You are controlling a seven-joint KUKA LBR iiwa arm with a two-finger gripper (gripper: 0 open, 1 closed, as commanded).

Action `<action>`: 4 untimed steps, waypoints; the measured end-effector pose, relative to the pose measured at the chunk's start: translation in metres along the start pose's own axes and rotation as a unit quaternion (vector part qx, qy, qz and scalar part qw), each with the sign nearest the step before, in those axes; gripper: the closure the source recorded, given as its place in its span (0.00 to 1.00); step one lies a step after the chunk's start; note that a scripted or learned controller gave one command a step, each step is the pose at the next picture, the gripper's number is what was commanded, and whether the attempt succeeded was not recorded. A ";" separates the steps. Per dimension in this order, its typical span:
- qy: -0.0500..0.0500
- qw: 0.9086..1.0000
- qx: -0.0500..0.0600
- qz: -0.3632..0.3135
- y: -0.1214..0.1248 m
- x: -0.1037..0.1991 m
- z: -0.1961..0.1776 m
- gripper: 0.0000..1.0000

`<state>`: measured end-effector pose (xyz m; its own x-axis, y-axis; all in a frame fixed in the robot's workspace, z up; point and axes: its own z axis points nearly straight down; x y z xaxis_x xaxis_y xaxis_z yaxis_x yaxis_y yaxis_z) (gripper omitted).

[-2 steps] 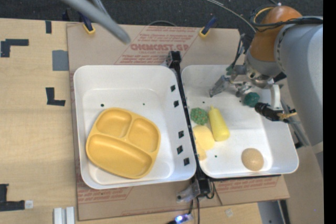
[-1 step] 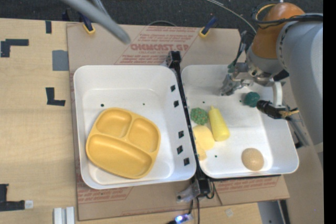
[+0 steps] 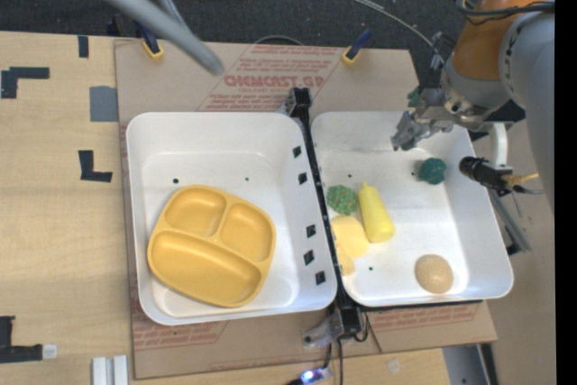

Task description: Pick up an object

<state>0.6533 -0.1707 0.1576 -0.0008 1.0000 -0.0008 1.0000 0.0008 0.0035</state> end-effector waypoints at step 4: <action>0.001 1.000 0.004 -0.002 -0.015 0.104 -0.061 1.00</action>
<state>0.6384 -0.0664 0.2183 -0.0054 1.0000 0.0014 1.0000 0.0055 -0.0036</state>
